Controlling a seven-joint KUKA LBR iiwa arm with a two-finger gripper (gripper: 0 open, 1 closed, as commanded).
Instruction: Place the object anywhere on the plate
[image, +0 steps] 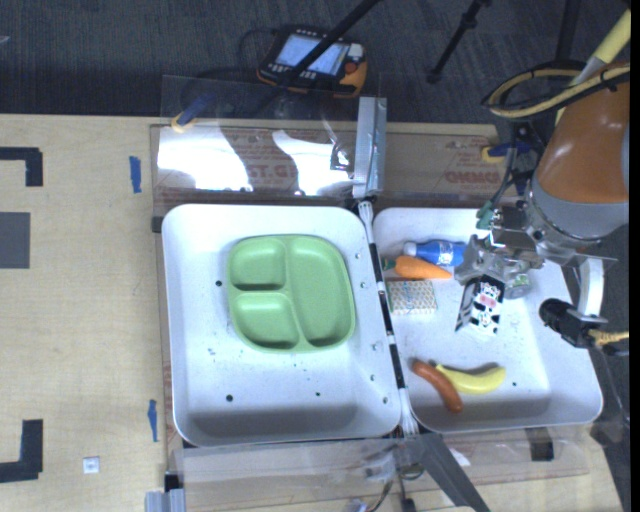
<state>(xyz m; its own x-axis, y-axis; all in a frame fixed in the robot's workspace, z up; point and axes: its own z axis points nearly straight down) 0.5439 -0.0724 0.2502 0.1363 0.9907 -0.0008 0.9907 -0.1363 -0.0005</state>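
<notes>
the pincer (487, 290) hangs over the right bin (570, 385), and a small black-and-white patterned object (484, 307) appears pinched between its fingers, just beneath the wrist and tilted a little; the hold looks shallow, so i judge it uncertain. the step in hand is likely the carry to the green plate (291, 291), which lies in the middle of the left bin (190, 330), well apart from the object. to do it well, raise straight up first, high enough to pass the divider wall (385, 310) between the bins, then travel left steadily and release low over one of the plate's compartments so the piece does not bounce out. around the object lie a carrot (420, 267) and a blue-capped bottle (437, 251) just to its left, a mesh-patterned pad (412, 297) below them, and a banana (473, 378) touching a sausage (438, 385) nearer the front; the carrot and bottle sit closest to the path left.
</notes>
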